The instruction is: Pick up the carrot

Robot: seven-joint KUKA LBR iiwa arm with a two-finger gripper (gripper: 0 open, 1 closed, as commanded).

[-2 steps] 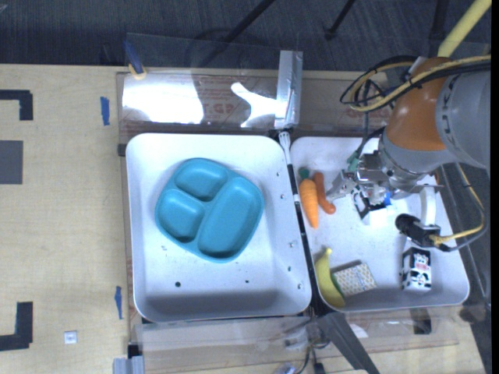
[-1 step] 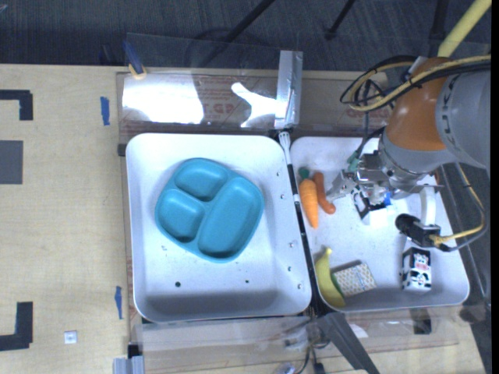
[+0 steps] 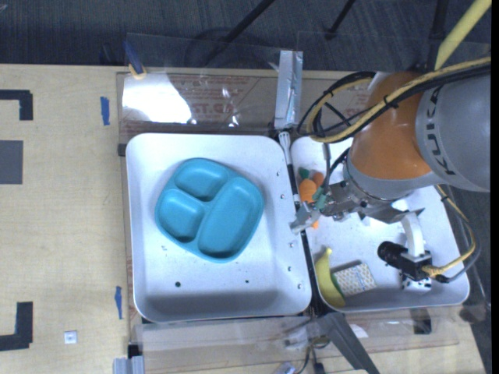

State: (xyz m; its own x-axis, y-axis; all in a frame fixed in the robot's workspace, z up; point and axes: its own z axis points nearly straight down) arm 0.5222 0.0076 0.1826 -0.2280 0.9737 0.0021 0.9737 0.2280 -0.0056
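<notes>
Two bins sit below me, and my target lies in the right bin (image 3: 448, 291), tight against its left wall near the divider. I read the carrot (image 3: 311, 187) as the small orange piece with a bit of green beside it, partly hidden under the wrist hardware. There is another sliver of orange lower down by the metal parts, and I cannot tell whether that belongs to it.

The gripper (image 3: 312, 209) hangs right over that spot, but the arm (image 3: 398, 142) covers most of it — I cannot tell from here whether the claw is released, clenched, or has anything in it.

To do this step well, I would want the descent centred on the orange body and clear of the bin wall, since a thing lying this close to the edge leaves little room on one side. I would judge a short, straight lift the safest check of whether the grasp took.

The left bin (image 3: 148, 287) bears a blue divided plate (image 3: 210, 209); a banana (image 3: 326, 279) and a speckled sponge (image 3: 352, 279) lie near the front of the right one.

As for writing — part of the letters "KU" shows on the grey arm casing; faint red print on the clear sheet behind the bins is unreadable.
</notes>
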